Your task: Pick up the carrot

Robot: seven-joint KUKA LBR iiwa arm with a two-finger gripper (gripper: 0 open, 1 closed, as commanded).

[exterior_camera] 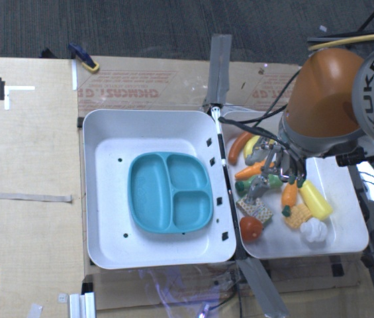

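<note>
Teal, the divided plate lies in the left bin, well left of the gripper. In the right bin, a carrot lies just left of the gripper and touching it; another carrot stands just right, beside a yellow piece. Whether the jaws are apart or together, I cannot tell.

A: From where does the camera look?
B: From above the tabletop, tilted down at a slant, far enough back to take in both bins.
A: And relative to the left bin?
B: The right bin lies beside it; the arm enters beyond that.
</note>
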